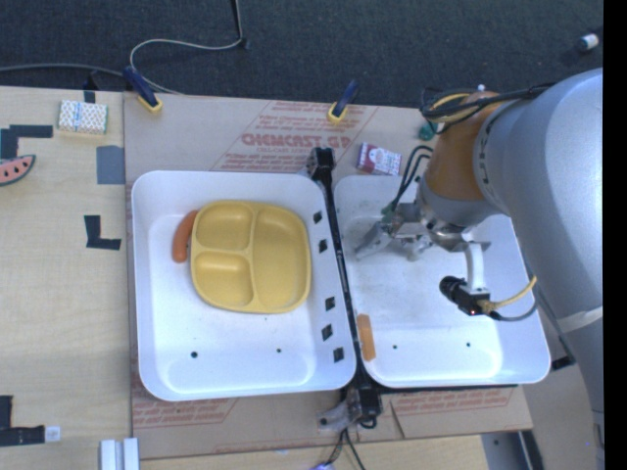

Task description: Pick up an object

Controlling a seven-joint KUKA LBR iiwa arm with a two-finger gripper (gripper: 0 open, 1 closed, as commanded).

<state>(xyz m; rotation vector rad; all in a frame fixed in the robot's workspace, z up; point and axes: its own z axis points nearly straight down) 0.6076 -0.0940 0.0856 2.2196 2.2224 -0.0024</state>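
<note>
Hovering low in right white bin point(509, 360): two-finger gripper point(377, 238), finger state unclear; yellow divided plastic tray point(250, 256), orange sausage-shaped toy point(180, 237) opposite.

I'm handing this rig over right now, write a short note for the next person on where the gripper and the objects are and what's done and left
Gripper: low inside the right bin, near its upper left area; whether its fingers are open or shut cannot be told, and nothing is seen held.
Left bin: yellow divided plate, with an orange sausage-shaped piece touching its left edge.
Right bin: a small orange piece against the left wall, below the gripper.
Done: no pick is visible.
Left: grasp an object and lift it; the small orange piece looks nearest.
</note>
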